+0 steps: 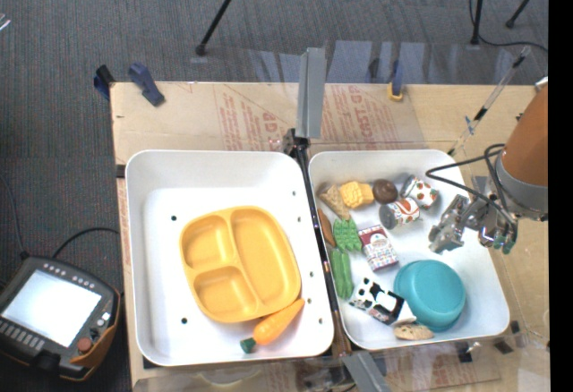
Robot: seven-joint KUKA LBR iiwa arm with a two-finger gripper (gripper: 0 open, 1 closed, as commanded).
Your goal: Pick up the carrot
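The claw (pixel 457 229) is hanging over the right bin (pixel 498 292), at about three o'clock from that bin's centre and just inside its right wall; whether it is open or closed cannot be told, and nothing is showing in its grip. The arm (pixel 528 157) is entering from three o'clock, with its orange band sitting above the grey wrist.

The carrot (pixel 276 325) is lying in the left bin (pixel 152 310), well apart from the claw. It is resting at about five o'clock from that bin's centre, with its orange body touching the lower right edge of the yellow divided plate (pixel 240 263) and its green stub pointing toward seven o'clock.

The right bin is holding a clutter of small things. A teal bowl (pixel 431 294) is sitting at about five o'clock, just below the claw. A cob of corn (pixel 356 194) and a brown round piece (pixel 385 191) are lying at about eleven o'clock. Two green pods (pixel 345 238) are lying along the left wall at nine o'clock. A small red and white carton (pixel 379 248) is lying near the centre, and a black and white cow-patterned carton (pixel 376 299) is lying at seven o'clock, just beside the bowl.

A handheld control pendant (pixel 54 319) is resting on the floor at about eight o'clock from the bench.
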